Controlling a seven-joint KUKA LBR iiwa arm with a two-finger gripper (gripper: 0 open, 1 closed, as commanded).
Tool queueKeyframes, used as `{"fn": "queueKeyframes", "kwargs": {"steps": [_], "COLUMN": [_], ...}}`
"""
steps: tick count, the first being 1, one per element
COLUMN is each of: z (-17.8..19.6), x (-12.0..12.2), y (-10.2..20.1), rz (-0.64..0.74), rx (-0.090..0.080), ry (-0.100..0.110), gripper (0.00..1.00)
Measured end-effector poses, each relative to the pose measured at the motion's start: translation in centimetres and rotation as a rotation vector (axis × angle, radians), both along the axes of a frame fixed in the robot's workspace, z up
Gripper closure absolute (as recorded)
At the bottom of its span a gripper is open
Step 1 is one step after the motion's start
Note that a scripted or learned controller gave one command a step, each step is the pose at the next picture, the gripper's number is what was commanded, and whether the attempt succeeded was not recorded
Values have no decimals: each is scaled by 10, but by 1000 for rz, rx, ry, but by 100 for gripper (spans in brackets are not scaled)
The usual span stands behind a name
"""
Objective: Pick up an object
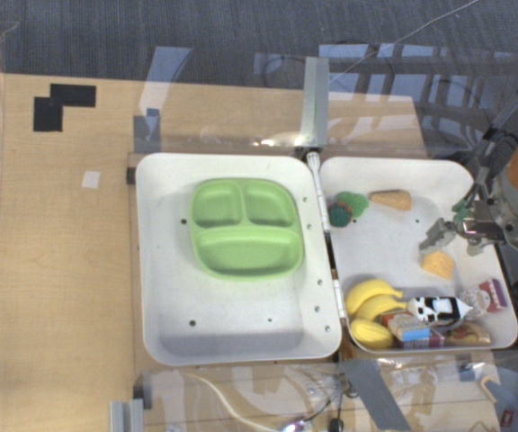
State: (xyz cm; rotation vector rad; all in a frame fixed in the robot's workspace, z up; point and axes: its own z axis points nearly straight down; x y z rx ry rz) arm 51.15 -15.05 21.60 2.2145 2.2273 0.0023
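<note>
We see the yellow wedge lying in the right bin at its 3 o'clock edge; our gripper hangs just above, spread, holding nothing. Bananas and clutter crowd 6 o'clock; open floor lies at centre.

Green three-compartment plastic plate seen in left shallow white bin. Right shallow white bin holds green broccoli toy, tan bread piece, yellow cheese wedge, yellow bananas, black-and-white cow figure. Two-finger gripper positioned above cheese wedge, fingers spread, nothing between them.
</note>
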Motion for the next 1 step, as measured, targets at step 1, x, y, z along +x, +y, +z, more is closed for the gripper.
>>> {"fn": "queueKeyframes", "kwargs": {"steps": [1], "z": [-61], "x": [43], "y": [17], "rz": [113], "rx": [0], "ry": [0], "gripper": [0]}}
